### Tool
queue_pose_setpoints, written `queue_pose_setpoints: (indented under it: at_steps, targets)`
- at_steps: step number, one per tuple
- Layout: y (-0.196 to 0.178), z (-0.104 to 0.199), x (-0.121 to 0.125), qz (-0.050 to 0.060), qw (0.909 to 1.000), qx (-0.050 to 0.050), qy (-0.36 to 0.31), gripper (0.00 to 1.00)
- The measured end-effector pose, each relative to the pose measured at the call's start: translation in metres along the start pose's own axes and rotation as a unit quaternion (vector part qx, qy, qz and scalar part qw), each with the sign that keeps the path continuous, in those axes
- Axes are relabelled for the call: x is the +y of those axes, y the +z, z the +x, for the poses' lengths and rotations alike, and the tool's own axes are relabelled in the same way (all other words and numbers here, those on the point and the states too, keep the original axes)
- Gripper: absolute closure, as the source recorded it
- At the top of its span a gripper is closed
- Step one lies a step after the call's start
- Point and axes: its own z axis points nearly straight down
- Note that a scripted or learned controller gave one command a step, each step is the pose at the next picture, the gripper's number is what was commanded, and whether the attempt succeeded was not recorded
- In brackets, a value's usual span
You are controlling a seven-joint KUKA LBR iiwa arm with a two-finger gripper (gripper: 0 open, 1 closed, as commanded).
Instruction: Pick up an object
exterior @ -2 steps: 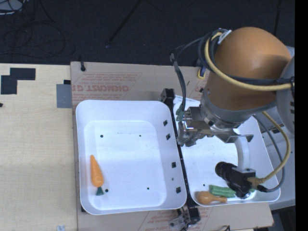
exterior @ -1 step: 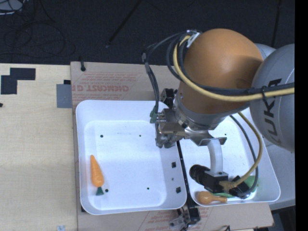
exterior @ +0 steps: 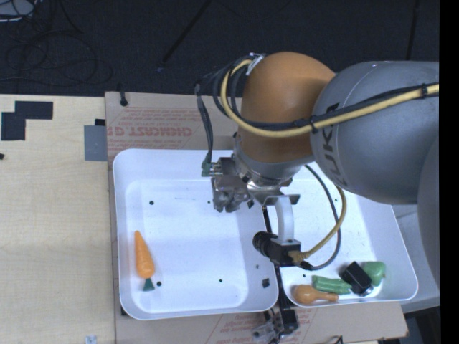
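Orange carrot (exterior: 143,257): a toy carrot with a small green top is seen lying in the left bin (exterior: 186,192), close to that bin's left wall and toward the near edge, its green end pointing near.
Carrot against gripper: the carrot is set well apart from the gripper (exterior: 231,201), to the left of it and nearer; nothing is touched by it but the bin floor.
Gripper: it is placed over the far right part of the left bin, just beside the wall shared by both bins; whether it is wide or narrow cannot be told, and nothing is seen held in it.
Arm (exterior: 358,127): the grey body and orange band are seen reaching in from the right, above the right bin (exterior: 398,264).
Right bin contents: a green piece (exterior: 331,284), a black block (exterior: 356,277), a paler green piece (exterior: 375,269) and a tan pear-shaped piece (exterior: 313,294) are gathered at its near edge, close together.
Bench (exterior: 50,213): pale wood is seen left of the bins, with cardboard (exterior: 158,124) beneath them.
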Motion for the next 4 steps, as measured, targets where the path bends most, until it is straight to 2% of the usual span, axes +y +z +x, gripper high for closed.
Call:
queue_pose_setpoints:
  at_steps: [1, 2, 3, 4]
  targets:
    - [0.074, 0.05, 0.066, -0.003, 1.0, 0.001, -0.002, 1.0]
    - [-0.015, 0.026, 0.091, -0.009, 1.0, 0.002, 0.001, 1.0]
    - [-0.108, 0.078, 0.085, -0.009, 1.0, 0.003, -0.003, 1.0]
    - [-0.039, 0.046, 0.112, -0.002, 1.0, 0.0, 0.001, 1.0]
